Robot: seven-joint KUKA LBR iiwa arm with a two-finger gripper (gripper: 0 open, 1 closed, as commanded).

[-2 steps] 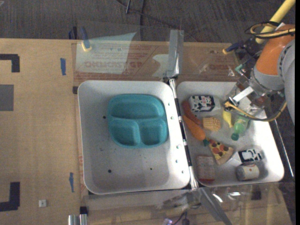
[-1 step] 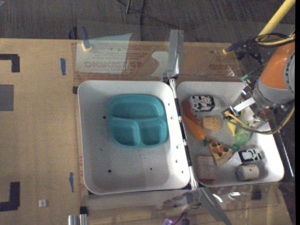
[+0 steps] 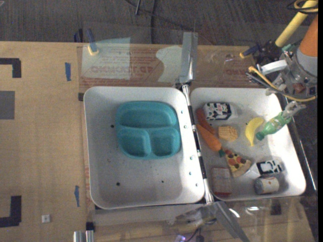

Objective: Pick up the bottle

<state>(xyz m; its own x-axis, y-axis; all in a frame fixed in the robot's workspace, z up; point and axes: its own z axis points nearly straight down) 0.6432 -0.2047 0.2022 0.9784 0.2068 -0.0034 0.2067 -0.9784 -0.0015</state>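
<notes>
Bottle (image 3: pixel 271 126) tilted near right bin's (image 3: pixel 298 175) rim

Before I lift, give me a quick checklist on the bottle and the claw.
1. Bottle at the claw: ok, its top end meets the claw tip over the right bin.
2. Firm grip on the bottle: cannot tell, the contact point is too small to read.
3. Bottle clear of the banana: not ok, its lower end lies against or over the banana.
4. Bottle pose: tilted, top toward the arm.
5. Path upward: ok, nothing above the bottle but the arm.
6. Milk carton and carrot apart from the bottle: ok.
</notes>
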